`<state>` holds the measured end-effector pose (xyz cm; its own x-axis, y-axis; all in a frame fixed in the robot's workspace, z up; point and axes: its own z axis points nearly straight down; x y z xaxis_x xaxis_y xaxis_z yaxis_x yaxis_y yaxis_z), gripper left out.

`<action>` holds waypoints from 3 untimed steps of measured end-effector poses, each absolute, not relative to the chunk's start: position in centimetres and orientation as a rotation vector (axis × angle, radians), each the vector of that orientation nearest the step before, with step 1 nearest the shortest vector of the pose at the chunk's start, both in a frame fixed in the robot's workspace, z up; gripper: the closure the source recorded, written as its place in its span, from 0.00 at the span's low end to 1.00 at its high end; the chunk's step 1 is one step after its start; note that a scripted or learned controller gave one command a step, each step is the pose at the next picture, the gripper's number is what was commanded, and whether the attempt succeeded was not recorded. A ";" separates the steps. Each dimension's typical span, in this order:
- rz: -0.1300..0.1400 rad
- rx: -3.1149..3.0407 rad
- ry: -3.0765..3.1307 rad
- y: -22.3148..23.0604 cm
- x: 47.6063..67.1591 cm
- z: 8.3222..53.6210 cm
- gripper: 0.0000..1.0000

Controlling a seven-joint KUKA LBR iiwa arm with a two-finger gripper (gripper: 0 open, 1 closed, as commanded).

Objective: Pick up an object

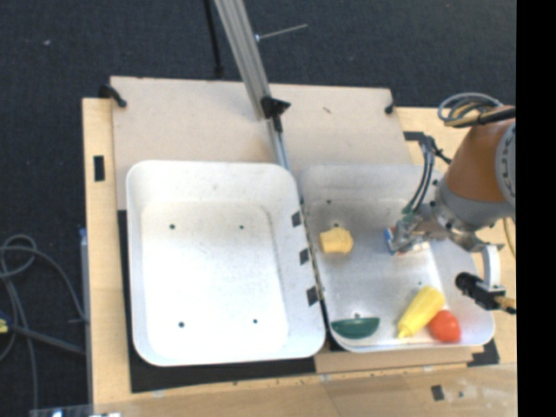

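In the right bin (365, 189), your gripper (405, 240) hangs over bare floor, its state too blurred to tell, while the yellow block (336, 241) lies apart to its left, probably the nearest target.

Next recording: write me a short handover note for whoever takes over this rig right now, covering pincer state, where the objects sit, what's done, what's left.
Pincer: low over the middle of the right bin; nothing visibly held.
Objects, all in the right bin: pale yellow block near the left wall, apart from the pincer; dark green piece at the front edge; yellow object touching the red-orange object in the front right corner.
Left bin: holds none of them.
Done: no pick yet.
Left: grasp one object and lift it.
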<state>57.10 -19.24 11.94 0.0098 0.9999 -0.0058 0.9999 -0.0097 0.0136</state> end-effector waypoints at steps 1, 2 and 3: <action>0.004 2.222 2.212 -20.3 57.0 17.0 1.00; 0.004 2.220 2.213 -21.4 57.2 22.0 1.00; 0.004 2.214 2.220 -21.5 57.3 25.9 1.00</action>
